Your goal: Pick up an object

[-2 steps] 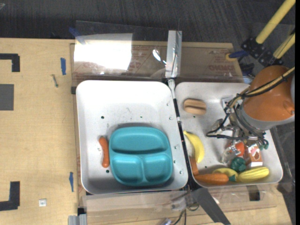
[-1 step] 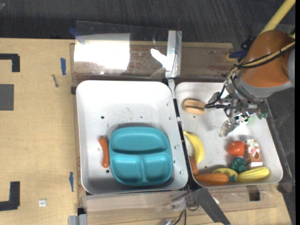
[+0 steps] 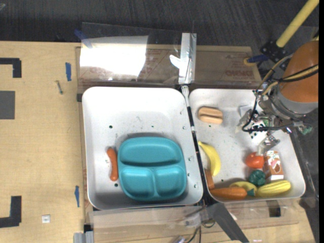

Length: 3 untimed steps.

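Note:
My gripper [image 3: 257,129] hangs over the upper right part of the right bin [image 3: 228,101], below the arm's orange band [image 3: 305,72]. Just under it lie a red tomato [image 3: 254,160] and a small red-and-white carton [image 3: 274,165]. A hot dog [image 3: 210,115] sits to its left near the bin's back. A yellow banana [image 3: 212,157] lies along the bin's left wall. At the front are an orange carrot [image 3: 228,192], a green broccoli piece [image 3: 256,177] and a yellow corn cob [image 3: 274,188]. I see nothing held in the gripper.
The left bin [image 3: 101,110] holds a teal divided plate [image 3: 151,167] and an orange sausage-like piece [image 3: 113,164] beside it. A clear plastic sheet [image 3: 131,59] and a metal bracket [image 3: 187,58] stand behind the bins. Cables [image 3: 276,70] trail off the arm.

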Motion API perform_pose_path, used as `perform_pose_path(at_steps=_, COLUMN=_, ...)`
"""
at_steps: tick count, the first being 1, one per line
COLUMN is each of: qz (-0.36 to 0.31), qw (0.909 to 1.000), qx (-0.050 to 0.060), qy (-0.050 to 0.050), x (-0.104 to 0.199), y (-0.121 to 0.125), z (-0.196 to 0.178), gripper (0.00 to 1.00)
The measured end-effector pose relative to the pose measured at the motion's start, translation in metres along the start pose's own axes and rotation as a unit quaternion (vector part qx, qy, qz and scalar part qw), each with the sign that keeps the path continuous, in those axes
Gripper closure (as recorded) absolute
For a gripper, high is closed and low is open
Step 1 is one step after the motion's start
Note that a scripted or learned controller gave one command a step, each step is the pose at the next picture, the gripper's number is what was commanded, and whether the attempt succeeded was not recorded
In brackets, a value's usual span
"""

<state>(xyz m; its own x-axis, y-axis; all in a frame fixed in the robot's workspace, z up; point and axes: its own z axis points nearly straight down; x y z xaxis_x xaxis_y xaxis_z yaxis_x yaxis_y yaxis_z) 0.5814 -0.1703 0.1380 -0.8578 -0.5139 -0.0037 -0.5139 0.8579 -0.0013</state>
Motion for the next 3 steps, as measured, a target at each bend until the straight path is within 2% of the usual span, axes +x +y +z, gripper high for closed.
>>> perform_pose_path(at_steps=1, qz=-0.002, qw=1.0000, qx=0.002, qy=-0.003, x=0.002, y=-0.006, z=0.022, gripper=0.00)
perform_pose_path(at_steps=2, qz=0.019, qw=0.9998, qx=0.004, qy=-0.005, x=0.056, y=0.046, z=0.048, gripper=0.00)
perform_pose_path(at_steps=3, qz=-0.125, qw=0.9922, qx=0.004, qy=-0.002, x=0.101, y=-0.003, z=-0.066, gripper=0.00)
